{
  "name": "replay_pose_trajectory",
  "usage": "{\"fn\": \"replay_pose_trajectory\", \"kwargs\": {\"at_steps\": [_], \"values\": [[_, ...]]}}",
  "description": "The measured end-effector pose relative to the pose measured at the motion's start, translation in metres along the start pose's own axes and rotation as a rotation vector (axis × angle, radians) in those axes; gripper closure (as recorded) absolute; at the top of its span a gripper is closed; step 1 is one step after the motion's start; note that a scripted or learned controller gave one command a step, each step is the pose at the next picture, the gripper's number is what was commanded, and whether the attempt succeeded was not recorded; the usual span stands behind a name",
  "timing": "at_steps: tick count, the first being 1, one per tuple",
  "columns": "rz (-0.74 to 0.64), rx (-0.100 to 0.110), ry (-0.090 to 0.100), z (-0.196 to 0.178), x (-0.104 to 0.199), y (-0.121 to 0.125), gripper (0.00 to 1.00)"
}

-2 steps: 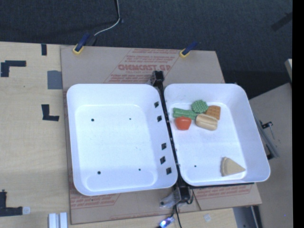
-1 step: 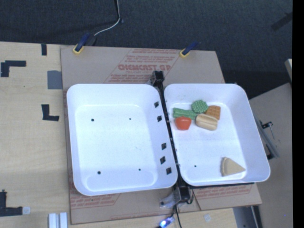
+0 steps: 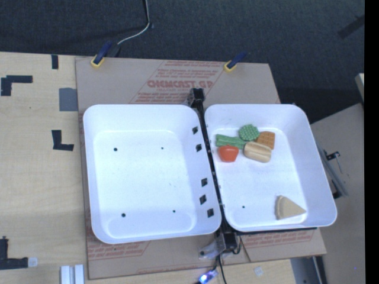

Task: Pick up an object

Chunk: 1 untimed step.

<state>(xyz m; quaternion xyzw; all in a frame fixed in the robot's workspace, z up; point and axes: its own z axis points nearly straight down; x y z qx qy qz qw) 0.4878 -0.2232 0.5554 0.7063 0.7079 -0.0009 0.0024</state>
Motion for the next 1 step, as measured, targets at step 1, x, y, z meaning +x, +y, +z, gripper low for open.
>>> {"fn": "replay_pose_trajectory", "kwargs": {"at_steps": [1], "values": [[-0.001, -0.001, -0.001, -0.0102, 0.0002, 0.0006, 1.0]]}}
